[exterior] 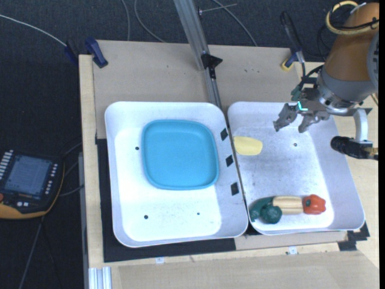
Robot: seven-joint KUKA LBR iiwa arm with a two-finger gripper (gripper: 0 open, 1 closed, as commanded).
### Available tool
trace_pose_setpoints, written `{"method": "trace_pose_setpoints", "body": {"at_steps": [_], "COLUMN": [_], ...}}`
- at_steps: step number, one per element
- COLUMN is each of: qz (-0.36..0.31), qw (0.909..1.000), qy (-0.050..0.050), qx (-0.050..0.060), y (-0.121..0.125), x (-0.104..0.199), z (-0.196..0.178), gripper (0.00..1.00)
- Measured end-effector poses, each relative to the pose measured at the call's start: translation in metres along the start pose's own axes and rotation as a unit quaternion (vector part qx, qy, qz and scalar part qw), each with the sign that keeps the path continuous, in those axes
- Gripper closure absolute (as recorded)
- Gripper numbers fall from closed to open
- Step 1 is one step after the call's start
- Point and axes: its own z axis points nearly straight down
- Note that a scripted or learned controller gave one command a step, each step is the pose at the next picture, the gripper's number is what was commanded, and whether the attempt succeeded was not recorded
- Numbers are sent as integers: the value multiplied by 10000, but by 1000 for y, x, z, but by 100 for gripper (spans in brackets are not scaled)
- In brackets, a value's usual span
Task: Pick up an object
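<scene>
Claw point(296, 120) hovering over right bin point(337, 179), far end, fingers spread apart, gripping nothing. Candidate objects lying in same bin: yellow piece point(248, 146) at left wall; green item point(266, 212), tan piece point(287, 205), red item point(313, 204) crowding near wall.

Risk: descending here closes on bare floor; cluster grasp slipping against wall.

Left bin point(120, 161) carrying blue plate point(180, 153). Wooden surface point(150, 71) standing over dark carpet point(36, 89), cables trailing; pendant point(27, 180) lying at left.

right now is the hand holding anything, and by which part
Nothing is held. The hand hangs open over the right bin, with only white floor between its fingers.
</scene>
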Motion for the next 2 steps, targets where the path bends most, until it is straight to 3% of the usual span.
{"method": "trace_pose_setpoints", "body": {"at_steps": [1, 2], "qz": [0, -1], "qw": [10000, 10000], "qy": [0, 0], "qx": [1, 18], "y": [0, 6], "x": [0, 0], "z": [0, 44], "gripper": [0, 0]}}
